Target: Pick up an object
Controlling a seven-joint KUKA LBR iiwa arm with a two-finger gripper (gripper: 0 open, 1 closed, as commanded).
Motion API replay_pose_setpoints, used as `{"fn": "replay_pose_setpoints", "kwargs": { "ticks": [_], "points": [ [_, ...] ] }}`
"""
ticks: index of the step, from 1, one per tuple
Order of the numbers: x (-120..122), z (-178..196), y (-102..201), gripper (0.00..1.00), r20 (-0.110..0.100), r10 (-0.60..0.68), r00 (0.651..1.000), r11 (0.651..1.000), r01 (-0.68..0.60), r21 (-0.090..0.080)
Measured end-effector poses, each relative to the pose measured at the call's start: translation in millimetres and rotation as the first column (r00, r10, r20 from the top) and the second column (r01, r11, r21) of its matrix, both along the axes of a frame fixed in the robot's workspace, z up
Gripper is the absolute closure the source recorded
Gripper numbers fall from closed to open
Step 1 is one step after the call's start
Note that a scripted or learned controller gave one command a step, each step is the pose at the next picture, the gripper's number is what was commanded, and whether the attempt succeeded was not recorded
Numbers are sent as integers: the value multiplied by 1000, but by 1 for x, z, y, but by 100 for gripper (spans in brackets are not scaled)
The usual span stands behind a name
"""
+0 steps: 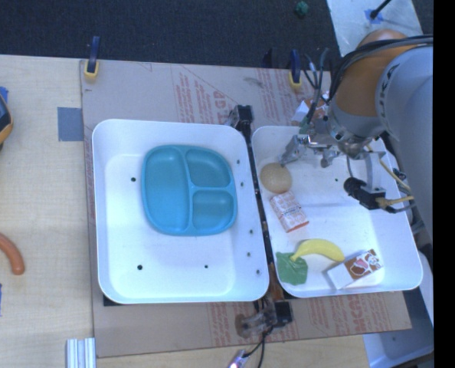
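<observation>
In the right bin point(396, 228), a carton's point(288, 211) red print is unreadable.

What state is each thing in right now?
Blue plate: flat in the left bin, right way up, nothing on it.
Potato: lying in the right bin by its left wall.
Packet: lying flat, just below the potato.
Banana: lying on its side.
Green leaf: flat, touching the banana.
Small carton: on its side.
Sausage: on the bench, outside both bins.
</observation>
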State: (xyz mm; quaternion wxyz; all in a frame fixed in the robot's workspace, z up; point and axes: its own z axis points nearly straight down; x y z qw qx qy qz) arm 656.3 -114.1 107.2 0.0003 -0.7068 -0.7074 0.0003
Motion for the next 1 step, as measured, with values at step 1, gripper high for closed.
{"fn": "replay_pose_setpoints", "kwargs": {
  "ticks": [1],
  "points": [
    [-8, -9, 19, 0, 12, 4, 1000, 1000, -4, -5]
  ]
}}
